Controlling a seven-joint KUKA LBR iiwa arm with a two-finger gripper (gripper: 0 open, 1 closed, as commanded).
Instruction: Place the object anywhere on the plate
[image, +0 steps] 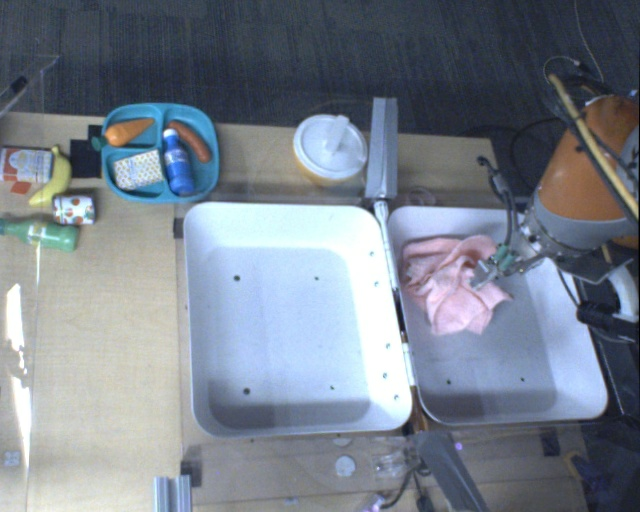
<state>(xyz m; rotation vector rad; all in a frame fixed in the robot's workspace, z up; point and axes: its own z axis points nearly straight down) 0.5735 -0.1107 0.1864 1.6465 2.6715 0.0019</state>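
At the bottom edge of the frame, nearest the camera, grey metal fittings (440, 475) stood below the seam between the two bins. The left bin (290, 320), a shallow white tray, occupied the centre of the frame. The right bin (520, 385) lay just beside it, their rims touching along a shared edge. In the upper left part of the right bin lay a crumpled pink cloth (452, 285), the task's object, resting on the bin floor close to the dividing rim. The gripper (492, 268) sat at the right edge of the cloth, its tip touching or pressing into the fabric; whether its fingers were apart or together could not be told from this view. The arm (590, 170), grey with an orange band, entered from the upper right of the frame. Beyond the bins, at the upper centre, stood a white lidded cup (331, 147) beside a grey upright post (381, 150). At the upper left, a blue divided plate (160, 152) held toy foods and a small blue bottle. Further left on the wooden bench (90, 350) lay a banana (52, 178), a small can (73, 209) and a green bottle (40, 234).
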